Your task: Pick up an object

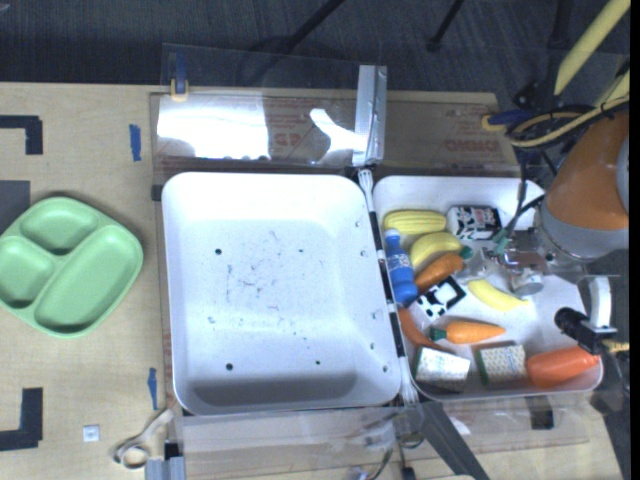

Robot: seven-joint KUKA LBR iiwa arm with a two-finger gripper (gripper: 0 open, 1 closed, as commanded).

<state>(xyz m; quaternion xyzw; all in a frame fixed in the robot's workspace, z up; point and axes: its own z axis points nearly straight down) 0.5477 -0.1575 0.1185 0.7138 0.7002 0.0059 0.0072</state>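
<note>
Arm [590,183] reached over right bin's [440,186] right edge; gripper [520,268] hung near banana [497,295]; finger state unclear, wrist blocking.

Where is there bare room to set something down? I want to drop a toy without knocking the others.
The left bin offers a wide bare floor, bordered by its own walls and the divider. The right bin is crowded: bananas, blue bottle, carrots and the hand working among them. The green divided plate on the bench also has bare compartments.
</note>
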